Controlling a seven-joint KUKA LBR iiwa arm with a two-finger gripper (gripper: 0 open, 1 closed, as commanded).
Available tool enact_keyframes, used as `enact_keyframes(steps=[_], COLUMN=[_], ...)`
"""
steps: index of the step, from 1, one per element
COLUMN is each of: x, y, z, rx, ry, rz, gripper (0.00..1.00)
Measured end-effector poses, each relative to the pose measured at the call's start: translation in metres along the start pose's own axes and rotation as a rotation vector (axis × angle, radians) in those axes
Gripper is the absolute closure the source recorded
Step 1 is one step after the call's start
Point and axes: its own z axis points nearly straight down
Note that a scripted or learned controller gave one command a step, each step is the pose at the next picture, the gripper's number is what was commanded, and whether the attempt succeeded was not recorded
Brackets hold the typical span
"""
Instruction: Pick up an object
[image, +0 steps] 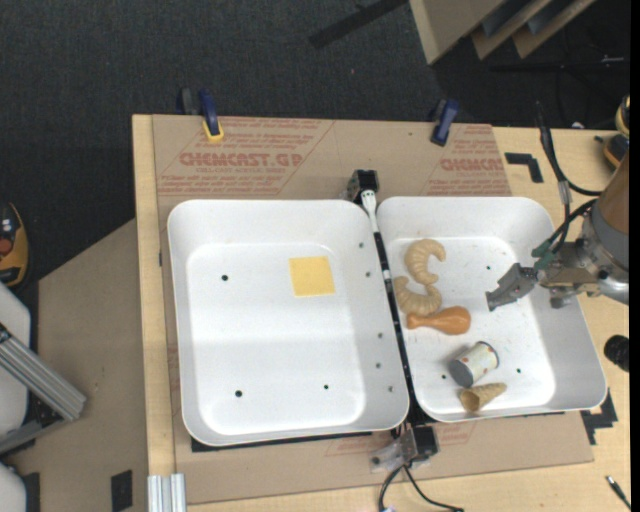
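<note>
While the arm (610, 240) is being held over the right bin (530, 215), the contents are being listed as follows.

Left bin (200, 230): one yellow square (312, 276), lying flat near the middle, well apart from everything else.

Right bin: a pale curl (428, 257) toward the far left corner; a second curl (418, 298) just below it, touching or nearly touching an orange drumstick (440, 320) lying crosswise; a small can (473, 362) on its side nearer the front; a tan cone (482, 396) just beside the can, at the front wall.

Gripper (503, 294): being seen to the right of the drumstick, apart from it, with nothing gripped. Whether the fingers are open or closed cannot be told; their dark tip is being seen as one shape.

Step in hand, as judged: a target is being approached, not yet reached. The drumstick is being taken as the nearest candidate. For a sound grasp, the fingers are best brought down across its narrow neck rather than along its length, and clear of the adjoining curl, so that only one item is being closed upon. The can is likely to roll if nudged.
</note>
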Motion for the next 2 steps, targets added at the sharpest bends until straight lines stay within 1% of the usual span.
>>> enact_keyframes(steps=[1,2], x=[0.030,0.027], y=[-0.006,-0.003], z=[0.171,0.152], rx=[0.010,-0.005], ry=[0.003,-0.002], rz=[-0.001,0.003], gripper=[0.00,1.00])
